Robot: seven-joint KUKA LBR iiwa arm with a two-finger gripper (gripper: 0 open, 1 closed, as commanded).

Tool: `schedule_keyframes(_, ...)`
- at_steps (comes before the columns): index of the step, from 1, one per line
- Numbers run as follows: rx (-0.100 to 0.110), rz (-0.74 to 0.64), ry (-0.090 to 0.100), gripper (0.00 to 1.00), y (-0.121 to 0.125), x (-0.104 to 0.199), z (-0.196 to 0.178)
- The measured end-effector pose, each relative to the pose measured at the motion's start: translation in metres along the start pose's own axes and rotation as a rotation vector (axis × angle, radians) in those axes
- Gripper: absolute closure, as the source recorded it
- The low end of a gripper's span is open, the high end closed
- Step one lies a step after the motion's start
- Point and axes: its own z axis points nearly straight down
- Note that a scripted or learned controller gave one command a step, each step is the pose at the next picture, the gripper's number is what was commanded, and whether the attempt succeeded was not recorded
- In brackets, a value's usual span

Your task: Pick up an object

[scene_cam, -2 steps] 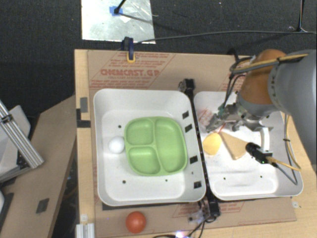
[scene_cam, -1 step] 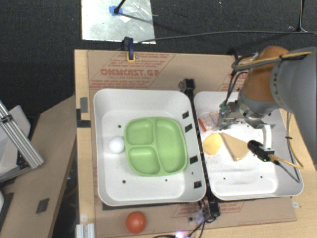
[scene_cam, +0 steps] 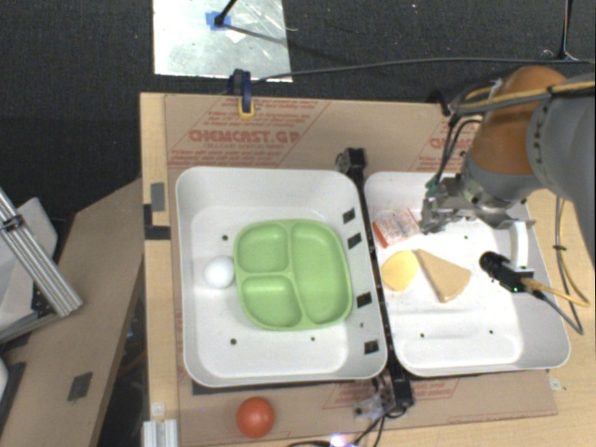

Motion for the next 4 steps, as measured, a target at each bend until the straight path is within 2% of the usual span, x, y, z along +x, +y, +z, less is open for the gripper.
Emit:
schedule_keyframes(2, -0.001, -0.004, 0.0, 1.0, -0.001, -0.005, -0.091)
schedule_keyframes(4, 0.004, -0.01, 0.004, 1.0, -0.013, 0.112, -0.094)
